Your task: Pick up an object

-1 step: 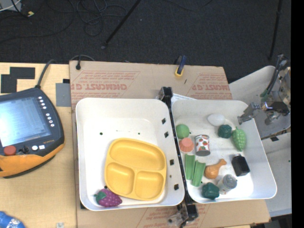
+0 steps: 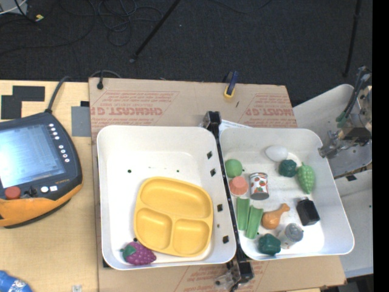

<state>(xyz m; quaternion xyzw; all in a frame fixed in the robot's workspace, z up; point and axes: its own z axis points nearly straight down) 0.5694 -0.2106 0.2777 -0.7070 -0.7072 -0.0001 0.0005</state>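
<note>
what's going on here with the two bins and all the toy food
A robot arm is set up to pick an object from two white bins. Its tool sits off past the right bin's far right corner, with nothing seen in it. The right bin holds small toy foods, among them a can, a drumstick and a black block. The left bin holds a yellow divided tray and purple grapes.

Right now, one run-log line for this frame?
hand: outside right bin | yellow tray: left bin | pick: not begun
</note>
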